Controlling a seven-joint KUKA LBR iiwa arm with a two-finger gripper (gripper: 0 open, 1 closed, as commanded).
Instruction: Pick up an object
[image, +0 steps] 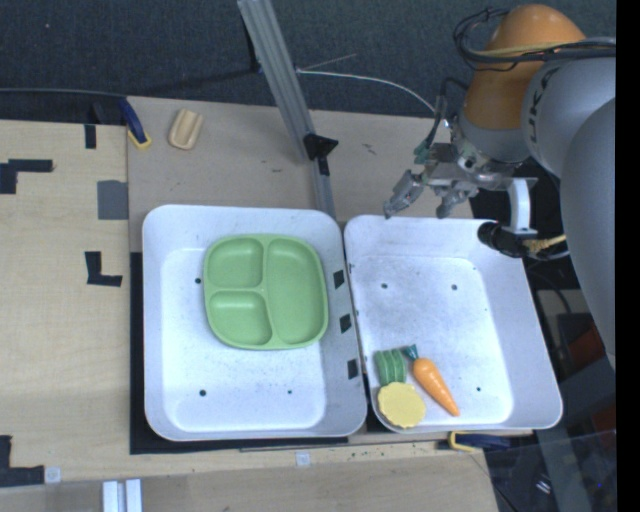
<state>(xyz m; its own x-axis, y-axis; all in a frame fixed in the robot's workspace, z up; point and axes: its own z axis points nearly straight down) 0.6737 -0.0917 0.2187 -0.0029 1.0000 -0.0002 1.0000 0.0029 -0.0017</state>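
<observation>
Above the right bin's (520, 330) far rim — end effector (428, 203) spread wide, holding nothing.

no readable text, no labels, no brands, no numbers, no signs

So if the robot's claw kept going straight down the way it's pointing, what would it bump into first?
Probably the far rim of the right bin. The gripper hangs above that edge, its fingers spread and holding nothing. Depth is hard to judge, so it might land just inside on the bare floor instead.

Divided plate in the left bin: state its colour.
Light green plate, seen in the camera view.
</observation>
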